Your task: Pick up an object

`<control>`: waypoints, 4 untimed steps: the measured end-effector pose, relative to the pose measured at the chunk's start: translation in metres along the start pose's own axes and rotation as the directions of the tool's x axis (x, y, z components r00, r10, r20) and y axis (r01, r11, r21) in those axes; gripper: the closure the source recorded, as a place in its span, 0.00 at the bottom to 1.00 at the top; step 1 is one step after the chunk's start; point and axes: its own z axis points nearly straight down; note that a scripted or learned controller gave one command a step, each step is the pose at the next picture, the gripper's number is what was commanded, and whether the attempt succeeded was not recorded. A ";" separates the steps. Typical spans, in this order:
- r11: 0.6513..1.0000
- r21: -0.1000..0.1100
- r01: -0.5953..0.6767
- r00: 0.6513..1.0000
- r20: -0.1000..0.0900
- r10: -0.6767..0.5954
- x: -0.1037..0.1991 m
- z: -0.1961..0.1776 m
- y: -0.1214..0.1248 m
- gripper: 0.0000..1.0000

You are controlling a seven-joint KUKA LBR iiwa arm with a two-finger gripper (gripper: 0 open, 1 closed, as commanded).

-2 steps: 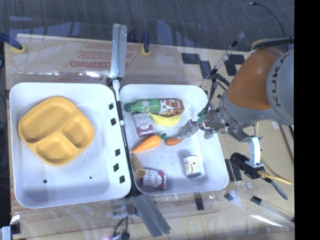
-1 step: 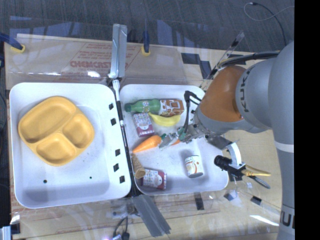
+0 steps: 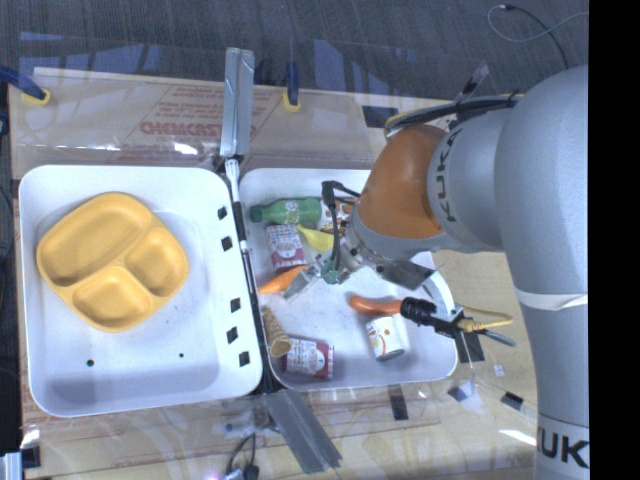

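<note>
Gripper (image 3: 325, 268) just beside orange carrot (image 3: 279, 281).

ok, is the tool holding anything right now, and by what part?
Cannot be told. The tool is down in the right bin, beside the orange carrot and a red-labelled can, but no grasp is visible.

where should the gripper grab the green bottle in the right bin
Across the middle of the green bottle, coming straight down. It lies on its side along the bin's far wall, so its round body offers two opposed sides to pinch; fingers probably close across its width.
</note>
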 end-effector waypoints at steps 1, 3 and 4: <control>0.986 -0.001 0.169 0.986 0.002 -0.169 -0.012 -0.001 0.029 0.00; 0.950 0.000 0.311 0.950 -0.001 -0.311 -0.017 -0.010 0.058 1.00; 0.961 -0.001 0.276 0.961 -0.001 -0.276 0.029 -0.126 0.029 1.00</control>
